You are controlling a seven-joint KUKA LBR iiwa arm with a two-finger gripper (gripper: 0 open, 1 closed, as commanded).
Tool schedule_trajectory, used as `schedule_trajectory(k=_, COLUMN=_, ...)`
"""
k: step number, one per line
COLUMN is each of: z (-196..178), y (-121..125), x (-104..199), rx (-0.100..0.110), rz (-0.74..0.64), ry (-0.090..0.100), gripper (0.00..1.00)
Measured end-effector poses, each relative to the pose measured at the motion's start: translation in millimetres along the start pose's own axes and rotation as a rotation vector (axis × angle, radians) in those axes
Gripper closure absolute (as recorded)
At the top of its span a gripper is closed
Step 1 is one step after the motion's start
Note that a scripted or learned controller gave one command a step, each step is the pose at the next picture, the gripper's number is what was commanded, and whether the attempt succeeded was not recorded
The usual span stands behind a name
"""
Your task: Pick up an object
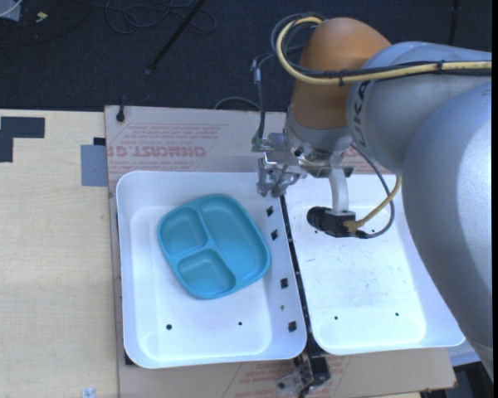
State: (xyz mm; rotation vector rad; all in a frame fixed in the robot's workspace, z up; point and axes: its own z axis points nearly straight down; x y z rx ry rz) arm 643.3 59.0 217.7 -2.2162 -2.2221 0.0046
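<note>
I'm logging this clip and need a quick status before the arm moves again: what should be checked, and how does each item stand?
1. Something to pick: ok. A blue tray with three compartments lies in the left bin.
2. Tray flat and whole: ok. It sits face up, clear of the bin walls.
3. Gripper over the tray: not ok. It hangs at the divider between the bins, beside the tray's upper right rim.
4. Anything held: not ok, nothing shows at the gripper.
5. Finger opening: cannot tell.
6. Cable clear of the path: cannot tell. It loops over the right bin.
</note>
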Motion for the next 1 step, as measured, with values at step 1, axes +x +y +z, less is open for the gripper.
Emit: schedule_trajectory(k=1, z=-16.1, y=-6.1, x=-2.2, rx=-0.002, rz=0.003, ry=0.0, gripper=1.0)
